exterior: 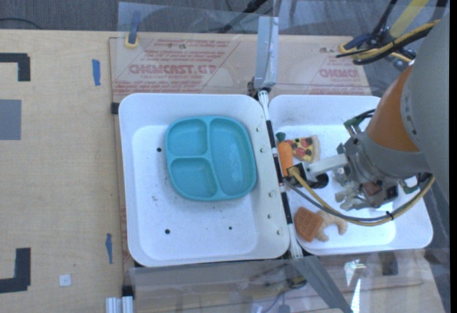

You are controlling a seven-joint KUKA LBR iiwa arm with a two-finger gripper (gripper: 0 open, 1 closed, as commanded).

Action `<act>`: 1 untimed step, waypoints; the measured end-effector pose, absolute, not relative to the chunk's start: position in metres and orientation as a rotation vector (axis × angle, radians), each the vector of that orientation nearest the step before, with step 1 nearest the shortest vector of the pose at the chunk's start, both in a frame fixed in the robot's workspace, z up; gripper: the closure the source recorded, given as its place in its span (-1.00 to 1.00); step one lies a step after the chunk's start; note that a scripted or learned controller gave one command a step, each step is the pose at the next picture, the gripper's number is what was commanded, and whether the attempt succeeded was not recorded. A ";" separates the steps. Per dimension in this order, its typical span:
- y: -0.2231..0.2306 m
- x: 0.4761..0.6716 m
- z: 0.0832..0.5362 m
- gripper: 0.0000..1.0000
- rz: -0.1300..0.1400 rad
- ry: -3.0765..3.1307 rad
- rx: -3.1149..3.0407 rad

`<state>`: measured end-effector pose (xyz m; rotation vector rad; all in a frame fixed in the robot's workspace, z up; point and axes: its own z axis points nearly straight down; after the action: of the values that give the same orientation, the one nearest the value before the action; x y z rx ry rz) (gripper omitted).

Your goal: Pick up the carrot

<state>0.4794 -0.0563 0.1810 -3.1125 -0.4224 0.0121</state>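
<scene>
Plainly, the carrot (285,156) was seen lying against the near wall of the right bin (414,233), touching the pizza slice (305,148), so a wrong or glancing grab was judged likely, while the gripper (351,195) hung nearby, its state indiscernible.

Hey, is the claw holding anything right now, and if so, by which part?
Cannot be told. The claw hangs over the right bin, apart from the carrot lying by the bin's left wall; nothing visibly sits between its fingertips, but they are too cluttered to read.
</scene>
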 end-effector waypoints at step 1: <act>-0.038 0.480 0.181 1.00 0.012 -0.321 -3.124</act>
<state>0.4798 -0.0378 0.1810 -3.1244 -0.3214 0.0117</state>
